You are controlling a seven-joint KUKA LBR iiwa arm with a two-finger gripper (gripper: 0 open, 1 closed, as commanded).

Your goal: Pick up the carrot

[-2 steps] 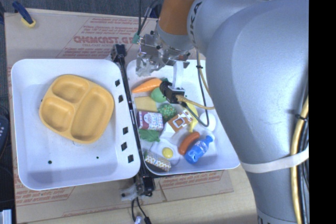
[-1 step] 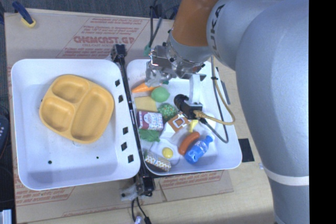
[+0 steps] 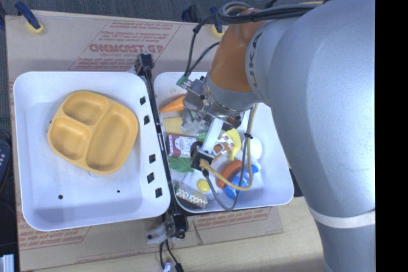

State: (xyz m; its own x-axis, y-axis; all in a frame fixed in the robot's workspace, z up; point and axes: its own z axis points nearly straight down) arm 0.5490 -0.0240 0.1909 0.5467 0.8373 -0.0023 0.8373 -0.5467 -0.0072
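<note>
The carrot (image 3: 172, 105) is an orange tapered piece lying in the upper left part of the right bin (image 3: 280, 181), near the bin's left wall. My gripper (image 3: 193, 114) hangs low over that bin, just right of the carrot's thick end and among the clutter. The grey arm and its orange band (image 3: 229, 64) cover the bin's upper right part. The gripper's tip is lost against the objects beneath it.
The left bin (image 3: 38, 200) holds a yellow divided plate (image 3: 94, 130). The right bin also holds a red-and-white packet (image 3: 182, 146), a green piece (image 3: 180, 164), a white egg (image 3: 255, 148), a blue item (image 3: 245, 180) and an orange-red piece (image 3: 229, 170).
</note>
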